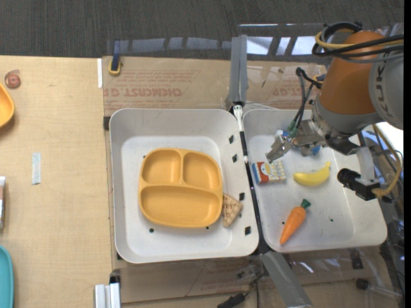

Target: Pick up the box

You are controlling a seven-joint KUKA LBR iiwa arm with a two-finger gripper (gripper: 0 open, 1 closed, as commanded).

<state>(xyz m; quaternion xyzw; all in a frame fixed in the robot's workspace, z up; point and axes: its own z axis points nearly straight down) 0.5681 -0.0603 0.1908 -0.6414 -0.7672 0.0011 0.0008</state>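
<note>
In the right bin (366,236), at twelve o'clock of box (268,172): gripper (280,147) poised, jaw state unclear; likely approach step, needing descent.

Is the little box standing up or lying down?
Lying down. The box rests flat on the right bin's floor, its printed face up, just under the gripper.

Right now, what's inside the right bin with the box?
The right bin holds the box, a banana and a carrot. The gripper hangs just above the box. The arm covers the bin's far right corner.
</note>
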